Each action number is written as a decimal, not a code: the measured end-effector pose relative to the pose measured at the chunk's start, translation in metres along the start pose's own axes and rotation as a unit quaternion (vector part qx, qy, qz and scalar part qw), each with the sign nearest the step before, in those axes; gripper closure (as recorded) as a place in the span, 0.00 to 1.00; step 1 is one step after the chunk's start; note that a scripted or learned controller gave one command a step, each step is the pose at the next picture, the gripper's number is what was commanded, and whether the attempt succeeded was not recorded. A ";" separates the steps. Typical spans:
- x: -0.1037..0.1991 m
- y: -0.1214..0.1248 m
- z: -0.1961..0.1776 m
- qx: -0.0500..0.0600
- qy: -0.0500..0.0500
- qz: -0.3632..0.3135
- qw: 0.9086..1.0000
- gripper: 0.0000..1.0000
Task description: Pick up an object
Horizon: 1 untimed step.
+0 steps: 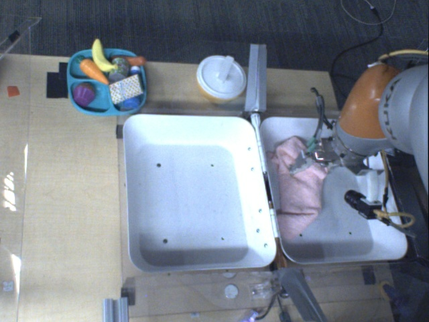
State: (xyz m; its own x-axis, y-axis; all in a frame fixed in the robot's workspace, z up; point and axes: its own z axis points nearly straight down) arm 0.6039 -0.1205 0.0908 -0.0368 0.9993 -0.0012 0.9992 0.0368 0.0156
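Camera view, from above the tabletop (60,200): a grey robot arm (405,106) with an orange band (362,109) reaches in from the right over the right-hand white bin (348,250). Its end effector (314,154) sits low at the upper edge of a crumpled pink cloth (298,186). The cloth lies heaped against the bin's left wall, running from near the top corner down past the middle. The end effector appears to touch the cloth's upper folds. Whether it is wide, narrow or gripping the fabric cannot be told from this angle.

The left-hand white bin (194,193) stands just beside its neighbour, their rims meeting along the centre. A grey metal bar (256,79) rises from that join toward the back of the tabletop. Just left of the bar stands a round yellow container with a white lid (221,77). Farther left, well apart from both bins, is a blue divided tray (100,111). It holds toy food, including a yellow banana (100,58), an orange carrot (92,70) and a purple piece (84,94).
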 end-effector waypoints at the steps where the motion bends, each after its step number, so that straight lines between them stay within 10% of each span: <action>1: 0.002 0.003 -0.013 -0.004 0.000 -0.001 1.000 1.00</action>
State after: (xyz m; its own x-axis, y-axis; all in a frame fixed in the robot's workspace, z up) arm 0.6071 -0.1186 0.1040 -0.0392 0.9992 -0.0008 0.9989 0.0392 0.0245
